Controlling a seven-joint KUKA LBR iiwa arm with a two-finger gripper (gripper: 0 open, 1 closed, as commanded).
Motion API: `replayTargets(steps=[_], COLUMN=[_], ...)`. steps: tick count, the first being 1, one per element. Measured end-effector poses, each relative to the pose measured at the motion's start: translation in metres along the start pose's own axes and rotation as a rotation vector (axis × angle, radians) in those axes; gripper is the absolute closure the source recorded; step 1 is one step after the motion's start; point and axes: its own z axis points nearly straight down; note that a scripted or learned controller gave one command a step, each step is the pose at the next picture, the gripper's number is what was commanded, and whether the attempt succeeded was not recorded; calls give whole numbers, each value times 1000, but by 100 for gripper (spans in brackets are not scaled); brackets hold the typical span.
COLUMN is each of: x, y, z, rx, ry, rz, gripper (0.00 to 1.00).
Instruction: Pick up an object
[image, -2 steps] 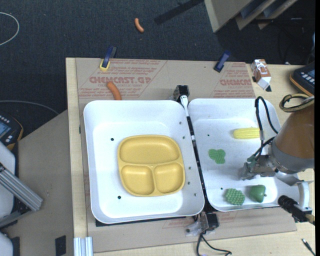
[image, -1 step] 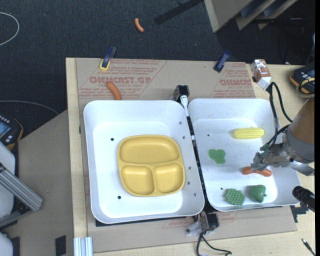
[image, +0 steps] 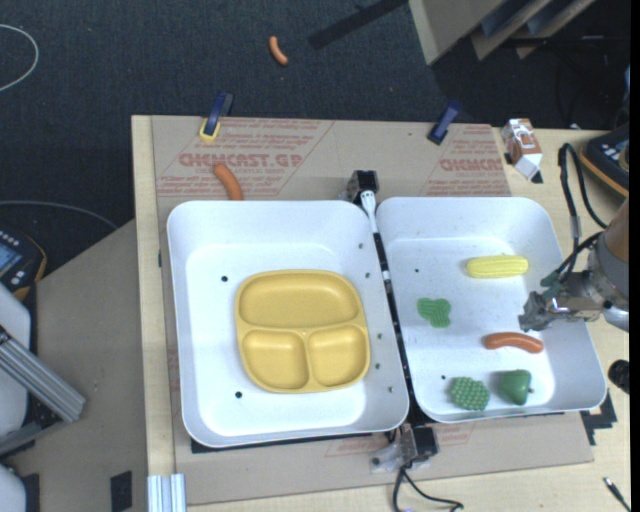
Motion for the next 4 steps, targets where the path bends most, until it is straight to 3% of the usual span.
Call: replayTargets(steps=[1, 4], x=[0, 101], y=[1, 114], z=[-23, -31], rx=[1, 0], ry=[0, 2], rz=[0, -4], gripper=[100, 100])
